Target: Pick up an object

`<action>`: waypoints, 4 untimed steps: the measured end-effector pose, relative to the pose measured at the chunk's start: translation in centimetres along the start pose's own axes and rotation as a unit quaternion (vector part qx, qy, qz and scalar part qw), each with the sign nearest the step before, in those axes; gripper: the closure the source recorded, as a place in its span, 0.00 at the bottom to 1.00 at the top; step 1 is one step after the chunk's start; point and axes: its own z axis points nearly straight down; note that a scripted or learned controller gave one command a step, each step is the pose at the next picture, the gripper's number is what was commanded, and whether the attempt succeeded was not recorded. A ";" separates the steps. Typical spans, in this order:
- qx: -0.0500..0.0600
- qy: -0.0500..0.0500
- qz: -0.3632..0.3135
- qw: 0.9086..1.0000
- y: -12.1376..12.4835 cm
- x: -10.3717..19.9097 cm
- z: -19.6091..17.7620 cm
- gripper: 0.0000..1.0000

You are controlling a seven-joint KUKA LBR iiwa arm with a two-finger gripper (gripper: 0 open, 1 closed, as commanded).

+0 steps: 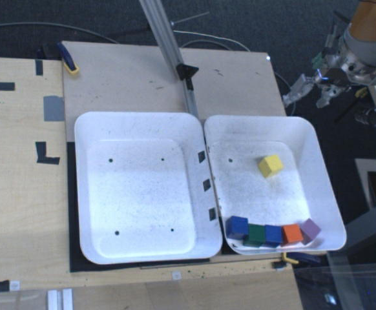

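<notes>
A yellow cube (271, 166) lies alone in the upper middle of the right bin (319, 148). Along that bin's near wall sits a row of small blocks: blue (238, 226), green (256, 234), another blue (273, 235), orange (292, 234) and purple (310, 228). My gripper (312, 91) hangs outside the bins, beyond the right bin's far right corner, over the dark floor. It is open and nothing is between its fingers. The arm's orange band (367, 8) shows at the top right.
The left bin (79, 148) adjoins the right one. A slanted metal pole (165, 37) rises from the gap between the bins at the back. A yellow and blue clamp (67, 58) lies at the bench's far left corner. Cables run behind the bench.
</notes>
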 end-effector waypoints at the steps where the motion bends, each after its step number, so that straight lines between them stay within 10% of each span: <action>1: 0.004 0.002 0.001 1.000 -5.8 -0.8 19.0 0.00; 2: 0.001 0.001 0.000 1.000 -5.5 -0.7 17.5 1.00; 4: -0.003 0.002 -0.003 1.000 -1.6 14.8 8.9 1.00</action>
